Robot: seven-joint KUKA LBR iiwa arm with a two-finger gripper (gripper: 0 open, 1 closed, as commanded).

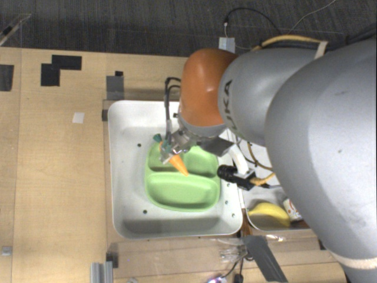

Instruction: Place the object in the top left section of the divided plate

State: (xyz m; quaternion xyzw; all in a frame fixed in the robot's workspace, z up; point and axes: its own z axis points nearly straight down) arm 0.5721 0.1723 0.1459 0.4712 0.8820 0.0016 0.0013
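Observation:
A green divided plate (179, 192) lies in the left white bin (126, 170). My gripper (171, 148) hangs over the plate's upper left section, with its fingers around an orange carrot-shaped object (178, 164). The carrot's tip points down and to the right, toward the ridge between the sections. A bit of teal (157, 138) shows at the gripper's left side. The arm hides much of the plate's upper right section.
A yellow banana (270, 211) lies in the right bin, mostly under the arm. The bin's walls ring the plate closely on its right side. Bare bin floor lies left of and below the plate.

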